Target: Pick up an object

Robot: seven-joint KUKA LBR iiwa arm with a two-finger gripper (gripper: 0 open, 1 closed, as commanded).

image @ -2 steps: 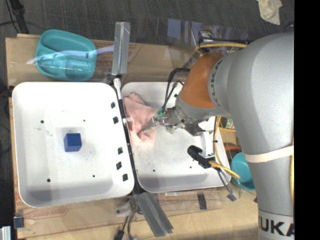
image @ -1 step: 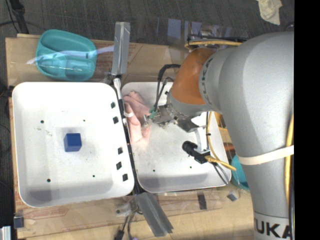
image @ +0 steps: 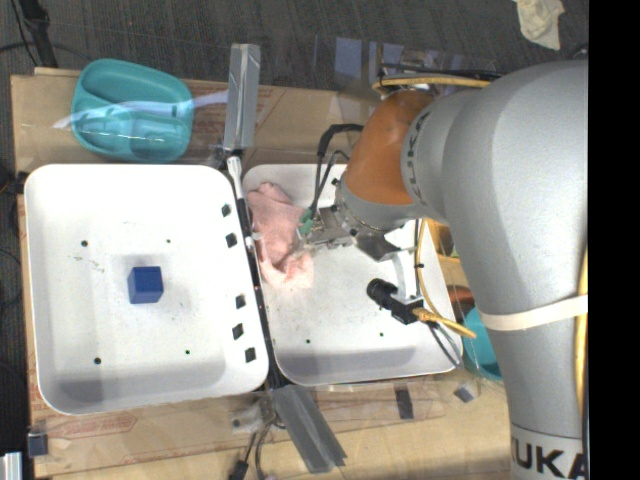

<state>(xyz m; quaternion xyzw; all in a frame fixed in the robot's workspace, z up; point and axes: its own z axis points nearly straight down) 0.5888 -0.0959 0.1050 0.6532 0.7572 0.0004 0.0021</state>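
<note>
A crumpled pink cloth (image: pixel 275 234) lies at the left side of the right bin (image: pixel 340 358), against the divider. My gripper (image: pixel 312 232) reaches in from the right and sits at the cloth's right edge, touching or nearly touching it. The wrist hides the fingertips. A small blue cube (image: pixel 146 284) rests in the left bin (image: pixel 60 368), left of its middle, far from the gripper.
A teal plastic dustpan-like object (image: pixel 130 108) lies on the bench behind the left bin. The big grey arm (image: pixel 520 218) covers the right bin's right side. A crumpled rag (image: pixel 535 13) lies on the floor at the top right.
</note>
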